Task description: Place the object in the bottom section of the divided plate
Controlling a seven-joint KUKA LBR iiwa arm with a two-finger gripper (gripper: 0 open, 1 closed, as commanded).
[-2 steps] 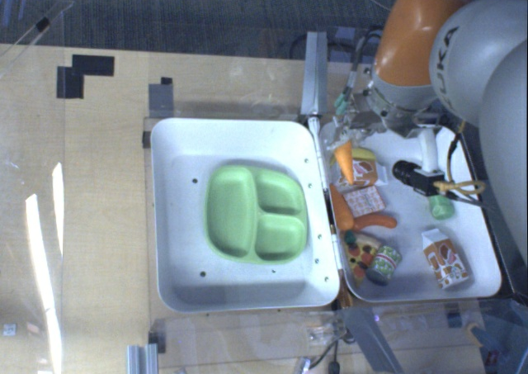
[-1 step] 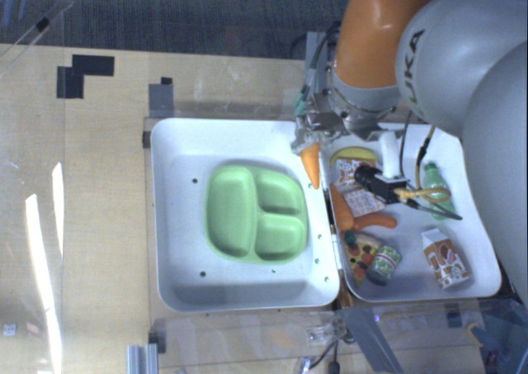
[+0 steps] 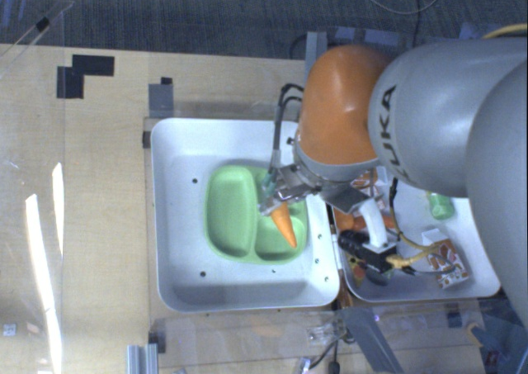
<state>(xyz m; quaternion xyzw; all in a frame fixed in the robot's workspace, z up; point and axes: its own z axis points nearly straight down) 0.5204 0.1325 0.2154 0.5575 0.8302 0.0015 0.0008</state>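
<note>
A green divided plate (image 3: 233,214) lies in the left white bin (image 3: 177,199). An orange carrot-shaped object (image 3: 284,224) hangs over the plate's lower right section, its pointed end down. My gripper (image 3: 277,196) reaches in from the right just above it, and its fingers (image 3: 271,189) close on the carrot's top end. The orange wrist band (image 3: 338,108) and the grey arm hide the plate's upper right part.
The right bin (image 3: 487,277) holds a green item (image 3: 440,205), a small brown and white object (image 3: 441,263) and cables near the arm's base. A dark bracket (image 3: 162,98) stands at the left bin's far corner. Wooden bench stretches to the left.
</note>
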